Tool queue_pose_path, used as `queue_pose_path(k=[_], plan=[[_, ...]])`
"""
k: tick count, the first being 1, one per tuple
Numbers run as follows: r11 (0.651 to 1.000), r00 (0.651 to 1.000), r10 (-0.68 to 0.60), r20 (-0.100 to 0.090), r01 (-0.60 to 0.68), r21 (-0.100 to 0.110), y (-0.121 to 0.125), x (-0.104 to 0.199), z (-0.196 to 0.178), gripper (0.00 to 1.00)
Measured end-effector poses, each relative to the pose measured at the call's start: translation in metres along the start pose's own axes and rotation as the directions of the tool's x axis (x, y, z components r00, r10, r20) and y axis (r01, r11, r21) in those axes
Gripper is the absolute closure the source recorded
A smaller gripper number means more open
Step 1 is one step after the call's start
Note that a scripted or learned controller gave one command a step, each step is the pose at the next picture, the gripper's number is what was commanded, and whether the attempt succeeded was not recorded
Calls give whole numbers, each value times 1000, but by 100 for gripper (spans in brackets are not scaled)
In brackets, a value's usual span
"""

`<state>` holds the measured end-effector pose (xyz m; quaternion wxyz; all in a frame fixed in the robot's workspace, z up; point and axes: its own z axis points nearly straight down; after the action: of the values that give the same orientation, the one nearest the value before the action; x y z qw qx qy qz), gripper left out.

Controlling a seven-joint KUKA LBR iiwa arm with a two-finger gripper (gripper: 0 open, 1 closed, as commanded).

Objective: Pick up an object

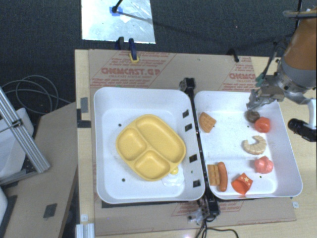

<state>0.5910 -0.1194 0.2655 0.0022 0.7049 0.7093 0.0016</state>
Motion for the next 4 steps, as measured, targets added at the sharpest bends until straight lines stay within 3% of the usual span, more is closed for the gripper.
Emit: queue_pose_path(k=[1, 2, 3, 4], plan=[[1000, 1000, -10, -5, 10, 3, -14, 114, -12, 100], [1000, 1000, -4, -4, 4, 16, -108, 181, 51, 100], [1000, 1000, 5, -1, -5, 5, -103, 177, 48, 0], [1000, 1000, 10, 3, -10, 0, -20, 106, 77, 0]])
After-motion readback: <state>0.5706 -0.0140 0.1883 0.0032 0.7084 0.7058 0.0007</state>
